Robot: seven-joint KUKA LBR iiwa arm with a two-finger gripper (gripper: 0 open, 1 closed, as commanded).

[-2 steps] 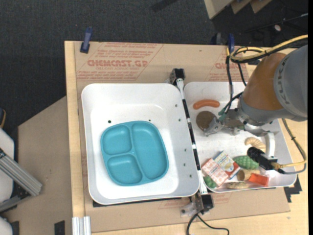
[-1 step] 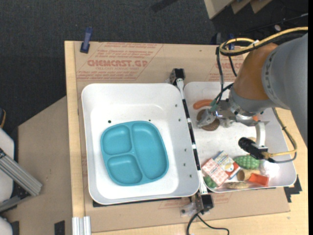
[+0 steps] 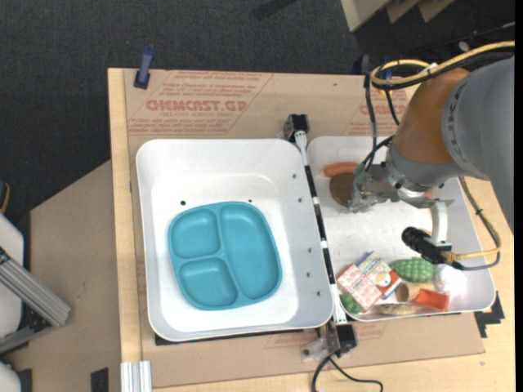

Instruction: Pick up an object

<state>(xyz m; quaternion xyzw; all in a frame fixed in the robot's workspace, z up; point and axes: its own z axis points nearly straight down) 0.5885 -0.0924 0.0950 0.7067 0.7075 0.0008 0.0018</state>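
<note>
Grey arm (image 3: 474,113) (orange-banded), pincer (image 3: 359,196) pointed down low.

The arm (image 3: 482,113) is a smooth, rounded grey shell with a broad orange band (image 3: 425,125) above the wrist (glossy, slightly curved). Yellow and black cables (image 3: 400,72) loop beside it.

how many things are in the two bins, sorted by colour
Teal: 1, the three-compartment plastic plate in the left bin
Orange: 2, a sausage-shaped piece and a wedge
Brown: 1, a round disc
Green: 1, a bumpy oblong
Red and white: 1, a printed carton
Total: 6
</note>
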